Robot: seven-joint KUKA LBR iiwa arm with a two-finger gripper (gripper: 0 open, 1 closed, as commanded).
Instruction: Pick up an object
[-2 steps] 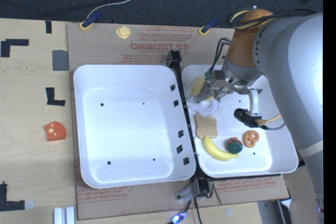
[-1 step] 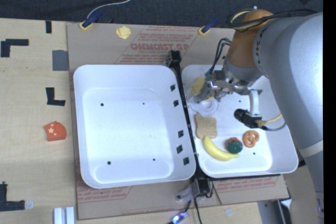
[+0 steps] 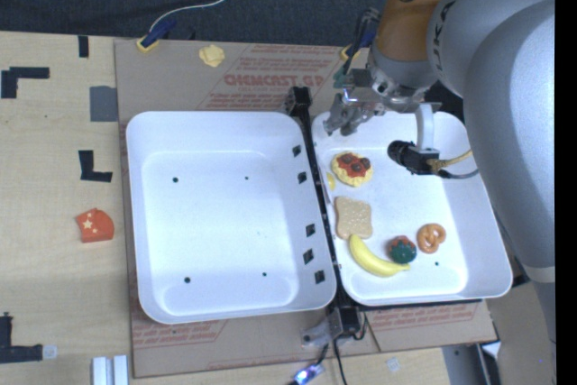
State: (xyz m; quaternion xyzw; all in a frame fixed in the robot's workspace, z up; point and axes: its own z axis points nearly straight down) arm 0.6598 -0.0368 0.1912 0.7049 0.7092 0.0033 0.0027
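At the near edge of the right bin [image 3: 478, 284], farthest from the jaws [image 3: 347, 123], a yellow banana [image 3: 373, 258] lies curved along the white floor, with a dark green and red round piece [image 3: 402, 250] touching its tip and a small pretzel [image 3: 431, 236] just beyond that. A step closer to the jaws sits a tan slice of toast [image 3: 353, 216], just above the banana's other end. Closer still, almost directly below the jaws, rests a little round pizza [image 3: 352, 168] with red topping (the nearest of the toy foods to the jaws, though apart from them).

The jaws themselves hang over the far left corner of the right bin, close to the dark clips on the seam where the two bins meet. Nothing shows between them, but whether they are spread or closed I cannot tell; the metal parts there blur together. A black fitting [image 3: 407, 155] with a cable juts from the wrist off to the side of the jaws, above the bin floor. Behind it rises the orange band [image 3: 415, 4] and the bulky grey arm [image 3: 505, 95].

To the other side of the jaws lies the left bin [image 3: 144, 131], its white floor marked by a few dark dots. Well beyond it on the table [image 3: 54, 194] rests a small red-orange piece [image 3: 96, 225]. Past the jaws, on the cardboard sheet [image 3: 261, 72] under the bins, sits a pale yellow scrap [image 3: 212, 56], and a yellow and blue cable end [image 3: 155, 35] lies near the dark backdrop.
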